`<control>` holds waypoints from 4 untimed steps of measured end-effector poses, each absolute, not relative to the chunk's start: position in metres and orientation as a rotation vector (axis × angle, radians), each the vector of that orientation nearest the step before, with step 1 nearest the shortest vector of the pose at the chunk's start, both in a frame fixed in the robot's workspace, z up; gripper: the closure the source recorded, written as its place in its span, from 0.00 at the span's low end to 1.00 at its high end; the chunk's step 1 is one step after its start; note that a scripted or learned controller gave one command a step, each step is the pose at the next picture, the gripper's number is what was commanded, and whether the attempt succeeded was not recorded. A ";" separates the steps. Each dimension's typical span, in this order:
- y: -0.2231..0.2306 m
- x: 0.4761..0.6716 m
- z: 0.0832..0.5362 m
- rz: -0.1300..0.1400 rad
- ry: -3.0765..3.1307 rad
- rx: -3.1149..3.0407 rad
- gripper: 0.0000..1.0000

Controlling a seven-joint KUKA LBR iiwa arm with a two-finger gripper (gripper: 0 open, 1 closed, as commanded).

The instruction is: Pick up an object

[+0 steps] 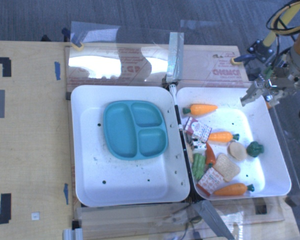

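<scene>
gripper (262, 93) hovers over the right bin's (277, 149) far right corner, jaw state impossible to tell; toy food (225, 166) crowds that bin's left and near side, turquoise plate (135, 129) next door.

Red mirrored lettering on the clear panel (225, 71) is illegible

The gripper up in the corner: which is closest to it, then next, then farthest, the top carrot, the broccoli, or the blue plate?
From the gripper:
1. Top carrot, at the right bin's far end.
2. Broccoli, by the right bin's right wall.
3. Blue plate, in the left bin.
</scene>
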State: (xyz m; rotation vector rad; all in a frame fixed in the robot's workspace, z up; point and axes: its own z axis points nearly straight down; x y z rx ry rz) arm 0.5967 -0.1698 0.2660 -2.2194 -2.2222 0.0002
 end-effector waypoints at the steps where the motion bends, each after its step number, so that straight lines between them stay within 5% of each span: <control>1: -0.132 0.667 0.222 0.000 -2.402 -2.026 0.00; 2: -0.103 0.613 0.122 -0.006 -2.437 -1.992 0.00; 3: -0.081 0.620 0.189 -0.008 -2.479 -1.942 0.00; 4: -0.034 0.668 0.185 -0.005 -2.662 -1.676 0.00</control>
